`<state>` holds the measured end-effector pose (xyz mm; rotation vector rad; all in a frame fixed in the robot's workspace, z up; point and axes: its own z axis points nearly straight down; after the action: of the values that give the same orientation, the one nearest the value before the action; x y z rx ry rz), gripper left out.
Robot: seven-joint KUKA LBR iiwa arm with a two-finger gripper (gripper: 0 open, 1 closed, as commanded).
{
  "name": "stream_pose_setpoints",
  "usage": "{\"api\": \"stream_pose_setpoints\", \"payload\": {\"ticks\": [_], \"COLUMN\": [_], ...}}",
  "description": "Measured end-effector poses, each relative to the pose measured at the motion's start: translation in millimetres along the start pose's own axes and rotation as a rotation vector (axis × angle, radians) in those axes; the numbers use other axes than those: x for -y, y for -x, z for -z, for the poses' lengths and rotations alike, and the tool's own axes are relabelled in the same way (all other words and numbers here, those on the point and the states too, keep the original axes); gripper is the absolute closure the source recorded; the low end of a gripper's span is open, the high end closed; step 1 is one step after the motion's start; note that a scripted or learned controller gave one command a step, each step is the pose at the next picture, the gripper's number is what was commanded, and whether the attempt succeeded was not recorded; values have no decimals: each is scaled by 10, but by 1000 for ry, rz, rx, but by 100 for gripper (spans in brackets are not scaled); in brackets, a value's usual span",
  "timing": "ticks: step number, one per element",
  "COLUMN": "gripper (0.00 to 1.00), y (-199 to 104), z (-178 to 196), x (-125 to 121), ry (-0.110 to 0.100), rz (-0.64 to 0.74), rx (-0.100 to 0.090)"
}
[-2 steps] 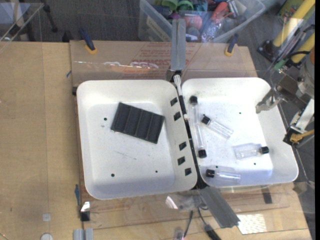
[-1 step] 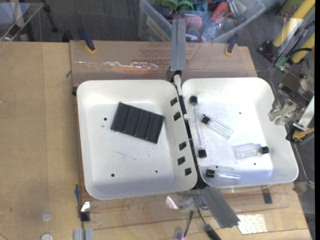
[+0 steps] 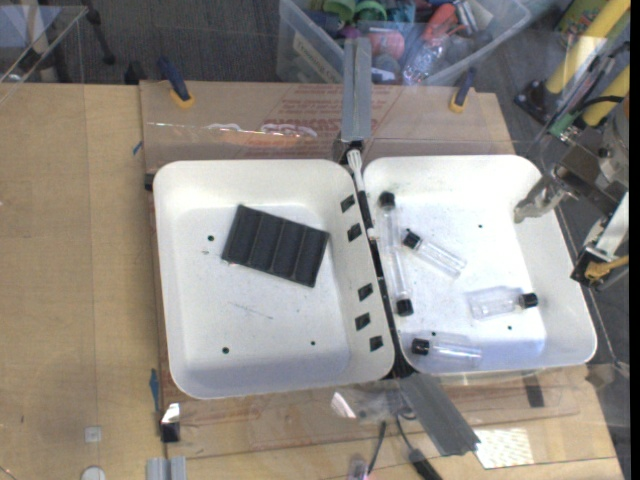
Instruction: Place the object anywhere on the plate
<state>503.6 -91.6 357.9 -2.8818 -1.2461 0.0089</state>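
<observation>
A dark ribbed rectangular plate (image 3: 275, 246) lies flat in the left bin (image 3: 190, 358), slightly tilted. Several clear vials with black caps lie in the right bin (image 3: 500, 173). One vial (image 3: 436, 253) is near the middle and another (image 3: 498, 303) lies toward the front right. A third vial (image 3: 448, 348) rests at the front, and two more (image 3: 395, 268) lie along the left wall. My gripper (image 3: 535, 203) hangs over the right bin's far right rim, above and apart from the vials. Nothing shows in its grasp.
The arm's wrist and cables (image 3: 600, 208) crowd the right edge. A metal divider with black clips (image 3: 362, 268) runs between the bins. A clear tub of coloured toys (image 3: 400, 13) stands behind the bench. Brown cardboard (image 3: 250, 108) lies behind the bins.
</observation>
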Motion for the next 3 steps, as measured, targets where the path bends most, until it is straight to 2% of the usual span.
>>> {"api": "stream_pose_setpoints", "payload": {"ticks": [1,2,3], "gripper": [100,0,100], "y": [-9,-12,-22], "z": [95,93,187], "x": [0,2,3], "ry": [-1,-1,-2], "rz": [3,4,7], "rx": [2,2,4]}}
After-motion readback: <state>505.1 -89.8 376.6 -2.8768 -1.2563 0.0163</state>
